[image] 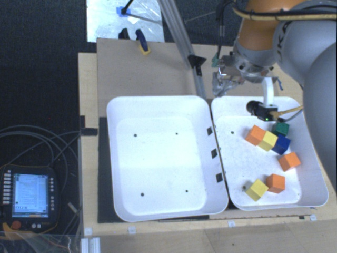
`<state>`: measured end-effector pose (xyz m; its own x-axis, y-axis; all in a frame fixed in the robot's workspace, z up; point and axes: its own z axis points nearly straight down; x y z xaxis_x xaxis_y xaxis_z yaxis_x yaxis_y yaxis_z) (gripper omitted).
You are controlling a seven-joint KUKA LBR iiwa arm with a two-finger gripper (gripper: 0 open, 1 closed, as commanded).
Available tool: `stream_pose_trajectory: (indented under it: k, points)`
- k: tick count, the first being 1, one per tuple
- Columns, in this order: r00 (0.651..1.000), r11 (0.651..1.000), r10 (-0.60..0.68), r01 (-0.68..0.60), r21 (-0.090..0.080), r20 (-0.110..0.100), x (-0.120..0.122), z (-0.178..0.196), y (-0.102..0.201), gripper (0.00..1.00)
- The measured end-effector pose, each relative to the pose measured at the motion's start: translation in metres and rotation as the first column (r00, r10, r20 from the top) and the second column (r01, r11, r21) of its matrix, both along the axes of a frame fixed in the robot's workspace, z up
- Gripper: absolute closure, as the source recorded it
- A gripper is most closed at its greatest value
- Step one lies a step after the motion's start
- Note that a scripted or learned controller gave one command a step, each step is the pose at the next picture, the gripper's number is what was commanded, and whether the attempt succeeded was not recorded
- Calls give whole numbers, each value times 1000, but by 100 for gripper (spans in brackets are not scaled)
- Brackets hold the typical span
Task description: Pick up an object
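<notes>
Several small cubes lie in the right bin point(231, 194). An orange cube point(256, 134), a yellow cube point(269, 140), a green cube point(281, 128) and a blue cube point(281, 144) sit packed together near its far right. Another orange cube point(289, 161) lies alone below them. A third orange cube point(275, 183) and a second yellow cube point(257, 189) rest near the front wall. My gripper point(223, 84) hangs over the far left corner of the right bin, well away from the cubes, with nothing seen in it.
The left bin point(111, 115) adjoins the right one, with black clips point(214, 153) on the shared wall. A slanted metal pole point(179, 30) rises behind the bins. A teach pendant point(26, 196) with cables lies at lower left. The grey arm point(310, 62) covers the upper right.
</notes>
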<state>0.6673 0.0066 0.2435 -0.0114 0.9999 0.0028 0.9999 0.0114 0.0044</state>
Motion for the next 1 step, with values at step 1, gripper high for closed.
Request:
stream_pose_trajectory:
  k: [1]
  points:
    - [1000,1000,0,0,0,0,7,11,54,100]
